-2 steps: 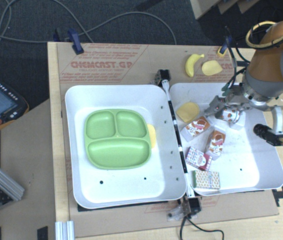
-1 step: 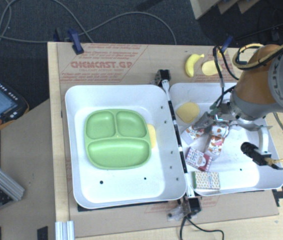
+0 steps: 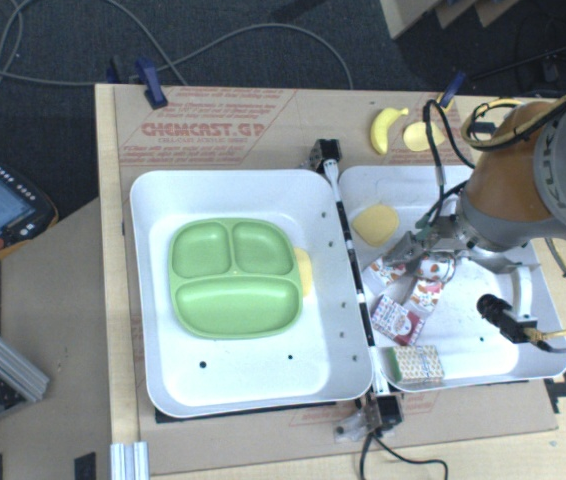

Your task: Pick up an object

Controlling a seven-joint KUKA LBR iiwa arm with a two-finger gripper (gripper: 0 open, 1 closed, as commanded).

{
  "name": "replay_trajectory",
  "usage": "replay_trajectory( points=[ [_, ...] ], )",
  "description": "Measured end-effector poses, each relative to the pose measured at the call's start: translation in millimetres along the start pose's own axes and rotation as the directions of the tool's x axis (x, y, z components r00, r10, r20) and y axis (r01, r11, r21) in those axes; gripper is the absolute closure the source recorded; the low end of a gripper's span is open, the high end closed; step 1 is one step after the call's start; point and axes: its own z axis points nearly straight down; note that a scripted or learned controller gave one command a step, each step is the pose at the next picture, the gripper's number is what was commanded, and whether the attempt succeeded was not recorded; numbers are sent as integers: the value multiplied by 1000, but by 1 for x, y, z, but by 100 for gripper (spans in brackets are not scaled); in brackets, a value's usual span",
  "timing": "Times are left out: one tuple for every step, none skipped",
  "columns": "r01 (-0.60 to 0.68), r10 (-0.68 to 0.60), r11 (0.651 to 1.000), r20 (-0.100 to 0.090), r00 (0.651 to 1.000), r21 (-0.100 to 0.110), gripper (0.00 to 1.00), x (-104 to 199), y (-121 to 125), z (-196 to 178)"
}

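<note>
My gripper hangs low over the middle of the right bin, on the grey arm with its orange band coming in from the right. Just under and beside it lie two red-and-white packets, one touching or nearly touching the gripper tip and one a little nearer the left wall. A pale yellow round object rests up-left of the gripper. A small patterned box sits at the bin's front edge.
The left bin holds a green divided plate with a yellow piece at its right side. A toy banana and another yellow item lie on the bench behind the right bin. Cables run over the arm.
</note>
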Motion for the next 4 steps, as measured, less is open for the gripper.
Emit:
replay_trajectory(
  points=[
    [-3,3,1000,8,1000,-4,0,5,0,1],
    [-3,3,1000,6,1000,5,0,9,7,2],
    [3,-3,1000,-4,1000,7,0,5,8,2],
    [5,-5,1000,-6,1000,6,0,4,8,2]
  ],
)
